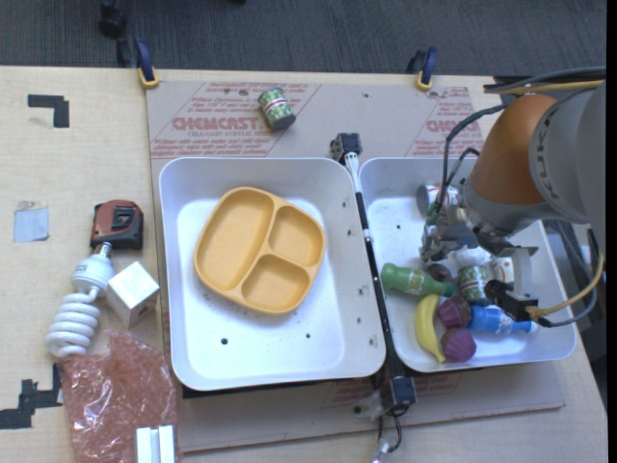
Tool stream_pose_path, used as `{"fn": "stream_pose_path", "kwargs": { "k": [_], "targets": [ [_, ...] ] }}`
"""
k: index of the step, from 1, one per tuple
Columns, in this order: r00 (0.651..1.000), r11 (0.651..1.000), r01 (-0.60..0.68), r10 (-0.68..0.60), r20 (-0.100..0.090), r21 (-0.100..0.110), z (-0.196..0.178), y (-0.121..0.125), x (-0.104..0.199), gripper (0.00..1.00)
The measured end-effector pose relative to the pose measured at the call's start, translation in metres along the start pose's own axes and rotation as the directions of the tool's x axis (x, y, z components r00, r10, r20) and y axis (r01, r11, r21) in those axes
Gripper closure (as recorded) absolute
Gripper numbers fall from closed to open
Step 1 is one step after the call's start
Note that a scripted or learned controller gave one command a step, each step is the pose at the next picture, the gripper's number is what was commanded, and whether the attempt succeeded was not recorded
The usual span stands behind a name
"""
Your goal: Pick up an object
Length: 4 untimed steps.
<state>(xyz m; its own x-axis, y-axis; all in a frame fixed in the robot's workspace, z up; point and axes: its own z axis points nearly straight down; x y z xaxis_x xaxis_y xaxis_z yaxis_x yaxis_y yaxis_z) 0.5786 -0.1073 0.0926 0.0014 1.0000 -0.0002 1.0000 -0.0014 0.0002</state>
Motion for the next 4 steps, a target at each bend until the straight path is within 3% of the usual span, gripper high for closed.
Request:
{"fn": "stream_pose_path", "kwargs": {
  "k": [1, 2, 3, 4],
  "targets": [
    [1.0, 1.0, 0.002, -0.002, -0.001, 0.015, 0.002, 0.075, -0.001, 0.0],
    [1.0, 1.0, 0.0, 0.0, 0.0, 0.0, 0.0, 0.006, 0.003, 0.0],
    [1.0, 1.0, -0.001, 0.001, 0.0, -0.001, 0.0, -0.075, 0.014, 0.0],
    [1.0, 1.0, -0.002, 0.002, 0.005, -0.021, -0.004, -0.088, 0.008, 0.0]
  ]
}}
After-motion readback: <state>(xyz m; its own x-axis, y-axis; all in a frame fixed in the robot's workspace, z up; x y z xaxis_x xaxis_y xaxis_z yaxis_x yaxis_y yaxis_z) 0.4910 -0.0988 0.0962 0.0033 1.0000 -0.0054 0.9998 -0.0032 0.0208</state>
